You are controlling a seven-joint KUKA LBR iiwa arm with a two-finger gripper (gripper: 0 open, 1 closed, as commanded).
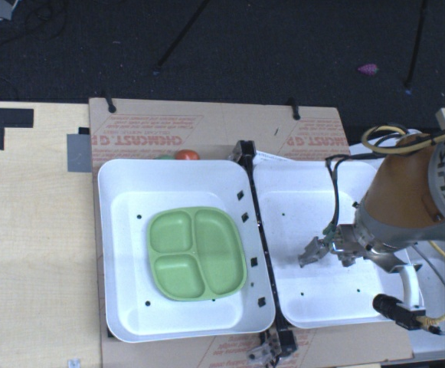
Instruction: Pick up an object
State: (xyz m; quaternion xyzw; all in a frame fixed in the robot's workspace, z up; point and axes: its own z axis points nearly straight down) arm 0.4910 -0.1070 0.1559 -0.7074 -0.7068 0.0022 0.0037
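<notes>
A light green divided plate (197,252) with three compartments lies flat in the middle of the left white bin (122,205). My gripper (312,252) hangs low over the floor of the right white bin (299,205), near its middle, pointing left toward the divider. Nothing shows at its tip. The grey arm with its orange band (402,194) reaches in from the right and covers the right part of that bin.
A small red-orange object (187,156) sits just behind the back rim of the left bin, on the cardboard sheet (207,129). A black divider bar (256,236) runs between the two bins. A pale wooden bench (31,244) spreads out to the left.
</notes>
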